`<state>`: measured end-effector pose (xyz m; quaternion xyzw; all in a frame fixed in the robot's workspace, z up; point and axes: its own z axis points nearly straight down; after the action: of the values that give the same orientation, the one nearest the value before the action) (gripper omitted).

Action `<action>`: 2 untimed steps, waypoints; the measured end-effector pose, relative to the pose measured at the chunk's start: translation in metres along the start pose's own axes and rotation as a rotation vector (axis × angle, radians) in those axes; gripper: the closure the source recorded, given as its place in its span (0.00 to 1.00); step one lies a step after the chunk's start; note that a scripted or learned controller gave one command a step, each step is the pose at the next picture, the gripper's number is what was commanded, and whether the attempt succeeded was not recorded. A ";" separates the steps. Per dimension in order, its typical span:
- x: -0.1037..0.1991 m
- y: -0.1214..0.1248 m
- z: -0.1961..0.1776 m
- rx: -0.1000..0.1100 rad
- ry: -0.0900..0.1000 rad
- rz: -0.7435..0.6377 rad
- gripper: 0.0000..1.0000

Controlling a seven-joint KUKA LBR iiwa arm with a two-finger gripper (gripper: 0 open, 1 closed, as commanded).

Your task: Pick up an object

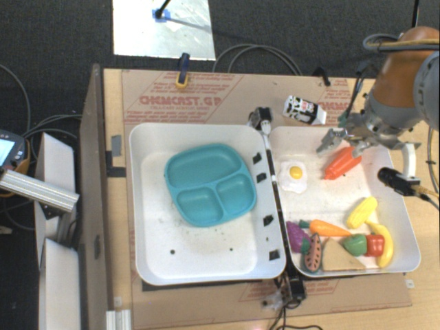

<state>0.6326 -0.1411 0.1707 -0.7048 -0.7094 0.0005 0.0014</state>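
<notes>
My gripper (344, 143) hangs over the far part of the right bin (411, 253), open, its fingers spread just above the upper end of an orange carrot-like toy (340, 163). That toy lies tilted on the bin floor, and nothing sits between the fingers. A fried egg toy (294, 177) lies to its left. Near the front of the bin are a yellow piece (361, 212), a thin carrot (328, 228), a purple piece (295, 236), a hot dog (313, 251), a green and red pepper (364, 244) and a banana (386, 245).
In the left bin (148, 253) rests a teal divided plate (210, 184). A black and white toy (304, 110) lies on the bench behind the right bin. Black clips line the wall between the two bins.
</notes>
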 end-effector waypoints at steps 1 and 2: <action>-0.049 -0.014 0.087 0.003 -0.002 0.009 0.00; -0.036 0.016 0.085 -0.008 -0.002 0.001 0.00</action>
<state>0.6487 -0.1770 0.0855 -0.7051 -0.7091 -0.0016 -0.0018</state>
